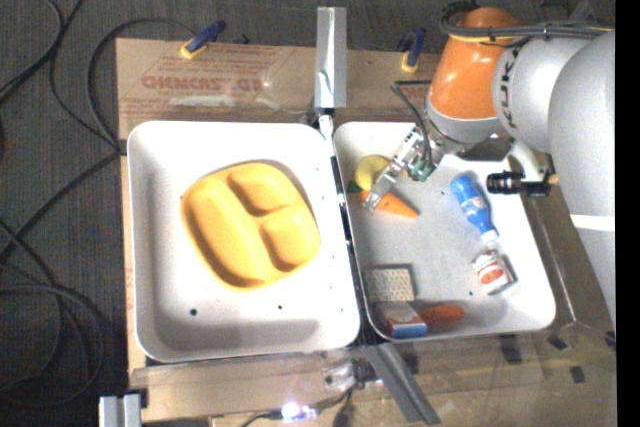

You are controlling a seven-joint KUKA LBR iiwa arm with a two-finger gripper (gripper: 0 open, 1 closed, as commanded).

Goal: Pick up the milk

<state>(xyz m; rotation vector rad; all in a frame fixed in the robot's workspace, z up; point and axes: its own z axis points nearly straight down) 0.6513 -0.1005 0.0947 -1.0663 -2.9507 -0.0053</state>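
Note:
The milk (493, 272), a small white carton with red markings, lies tilted near the right wall of the right bin (440, 240). My gripper (388, 183) hangs over the bin's far left part, right by a yellow fruit (368, 171) and an orange carrot (397, 206). It is well to the left of the milk and further back, with a blue bottle (469, 199) lying between them. Nothing can be seen held in the gripper.
A tan cracker box (392, 283), a small red and blue box (404, 321) and an orange sausage (445, 312) lie along the right bin's front. The left bin (160, 305) holds a yellow divided plate (252, 223). The arm's orange band (470, 80) looms over the right bin's back edge.

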